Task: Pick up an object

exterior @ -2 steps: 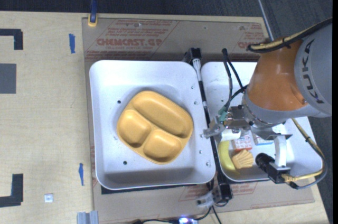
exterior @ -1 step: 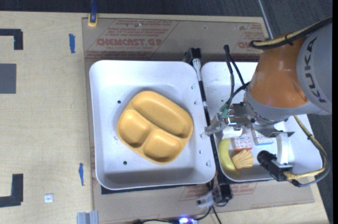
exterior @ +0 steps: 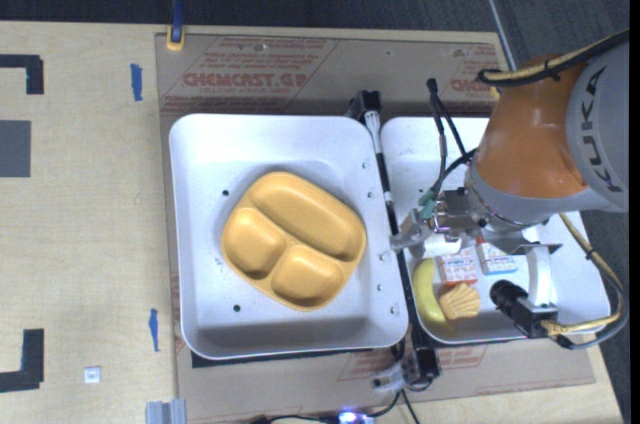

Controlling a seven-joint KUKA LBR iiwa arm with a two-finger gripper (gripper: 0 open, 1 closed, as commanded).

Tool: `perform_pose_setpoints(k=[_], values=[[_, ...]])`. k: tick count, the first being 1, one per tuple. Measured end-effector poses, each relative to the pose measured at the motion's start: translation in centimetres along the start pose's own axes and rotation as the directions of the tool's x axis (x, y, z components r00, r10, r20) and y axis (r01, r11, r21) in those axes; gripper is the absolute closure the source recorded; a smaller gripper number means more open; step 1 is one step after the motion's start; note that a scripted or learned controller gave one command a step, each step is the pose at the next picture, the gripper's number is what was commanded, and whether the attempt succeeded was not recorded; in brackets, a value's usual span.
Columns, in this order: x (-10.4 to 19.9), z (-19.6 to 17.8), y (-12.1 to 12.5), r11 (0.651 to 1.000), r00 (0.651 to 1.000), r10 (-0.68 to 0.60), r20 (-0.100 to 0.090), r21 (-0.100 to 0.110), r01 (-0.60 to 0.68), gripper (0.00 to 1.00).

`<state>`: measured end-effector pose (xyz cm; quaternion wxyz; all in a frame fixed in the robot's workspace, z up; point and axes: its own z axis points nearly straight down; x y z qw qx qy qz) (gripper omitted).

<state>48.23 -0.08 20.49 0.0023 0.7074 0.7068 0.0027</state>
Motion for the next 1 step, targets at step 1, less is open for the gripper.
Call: perform_pose_setpoints(k=[1], values=[[-5.29,1.88,2.8,1.0,1.0,0.0,0.002,0.005,0.0,1.0]])
